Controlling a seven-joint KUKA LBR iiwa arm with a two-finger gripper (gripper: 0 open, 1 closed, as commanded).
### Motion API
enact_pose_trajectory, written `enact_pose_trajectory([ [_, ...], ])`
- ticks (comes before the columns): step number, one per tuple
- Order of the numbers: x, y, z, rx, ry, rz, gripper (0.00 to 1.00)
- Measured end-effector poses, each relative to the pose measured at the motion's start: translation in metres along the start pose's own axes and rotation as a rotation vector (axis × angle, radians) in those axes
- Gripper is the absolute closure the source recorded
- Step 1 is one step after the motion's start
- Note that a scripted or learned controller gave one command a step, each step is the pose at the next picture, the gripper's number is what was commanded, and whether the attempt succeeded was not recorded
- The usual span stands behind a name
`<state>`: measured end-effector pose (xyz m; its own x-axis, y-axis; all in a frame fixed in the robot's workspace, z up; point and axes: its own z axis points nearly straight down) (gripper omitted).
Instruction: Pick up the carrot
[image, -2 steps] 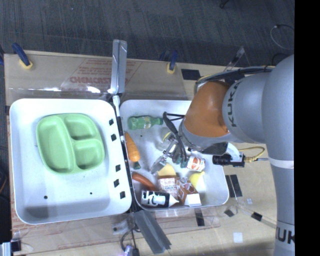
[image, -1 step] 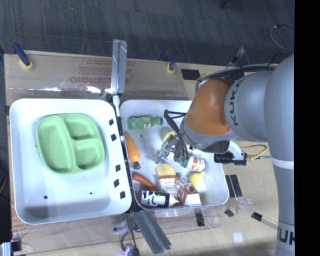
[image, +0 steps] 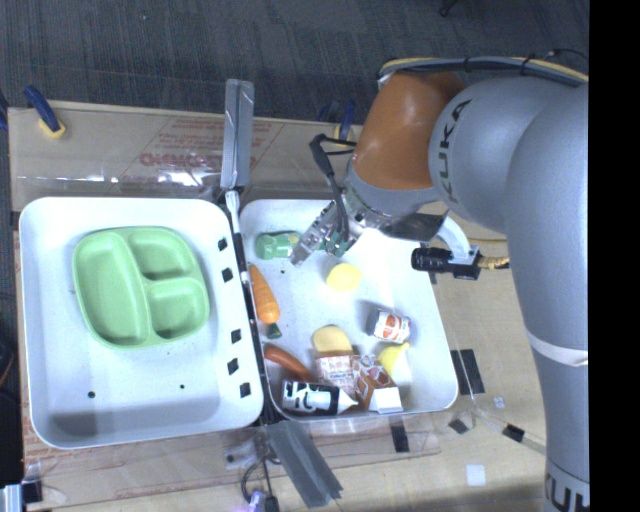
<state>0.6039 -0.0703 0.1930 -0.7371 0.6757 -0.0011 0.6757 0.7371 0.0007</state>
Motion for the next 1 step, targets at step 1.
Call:
enact_pose_trajectory([
  [1,0.0084,0.043,-0.0504,0.001,0.0,0.01,1.0],
])
